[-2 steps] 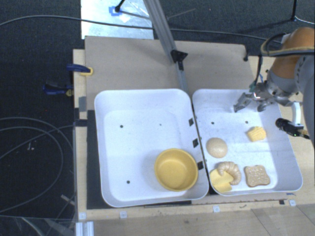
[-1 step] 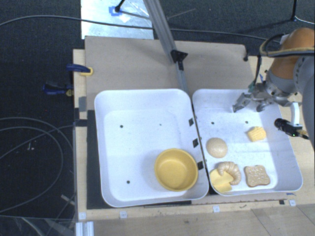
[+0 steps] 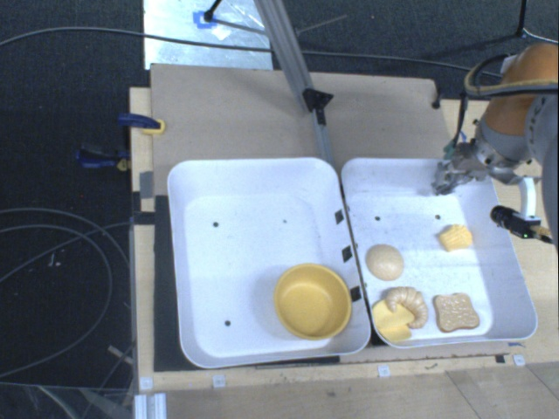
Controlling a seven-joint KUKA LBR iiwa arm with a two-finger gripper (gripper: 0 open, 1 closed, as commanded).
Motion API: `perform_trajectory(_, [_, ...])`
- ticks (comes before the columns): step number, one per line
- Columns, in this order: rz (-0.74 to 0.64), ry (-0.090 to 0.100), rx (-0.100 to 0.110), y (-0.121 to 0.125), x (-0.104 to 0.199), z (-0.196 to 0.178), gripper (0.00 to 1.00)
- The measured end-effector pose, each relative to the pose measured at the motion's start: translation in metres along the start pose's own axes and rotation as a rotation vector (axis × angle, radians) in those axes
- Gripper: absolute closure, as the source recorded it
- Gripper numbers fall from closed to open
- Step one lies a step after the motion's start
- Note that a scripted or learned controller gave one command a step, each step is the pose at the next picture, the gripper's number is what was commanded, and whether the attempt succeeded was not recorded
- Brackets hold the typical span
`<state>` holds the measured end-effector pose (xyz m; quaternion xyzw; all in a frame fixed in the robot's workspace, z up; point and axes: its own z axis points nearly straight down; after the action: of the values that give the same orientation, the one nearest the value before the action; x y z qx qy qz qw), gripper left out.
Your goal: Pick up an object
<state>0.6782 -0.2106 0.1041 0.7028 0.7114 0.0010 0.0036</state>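
My gripper (image 3: pixel 447 180) hangs over the far right corner of the right bin (image 3: pixel 410 177), with nothing visibly held. Below it in that bin lie a yellow cheese wedge (image 3: pixel 455 236), a pale round bun (image 3: pixel 384 261), a croissant (image 3: pixel 409 304), a yellow piece (image 3: pixel 391 322) beside the croissant, and a brown cracker-like toast (image 3: pixel 455 312). The cheese wedge is the closest object, a short way toward the near side of the gripper. A yellow bowl (image 3: pixel 313 299) sits in the near right part of the left bin (image 3: pixel 227 199).
A slanted metal pole (image 3: pixel 293 51) crosses the bench's far side and ends near the bins' shared wall. Clamps (image 3: pixel 140 122) sit at the bench's left edge. Cables lie on the dark floor to the left.
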Motion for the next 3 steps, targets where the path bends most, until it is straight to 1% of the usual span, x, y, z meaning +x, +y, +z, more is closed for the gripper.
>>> perform_trajectory(1, [0.006,0.002,0.000,-0.004,0.000,-0.056,1.00])
perform_trajectory(2, [0.003,0.001,-0.003,0.001,-0.005,-0.121,1.00])
perform_trajectory(3, [0.003,0.000,-0.003,-0.004,-0.006,-0.185,1.00])
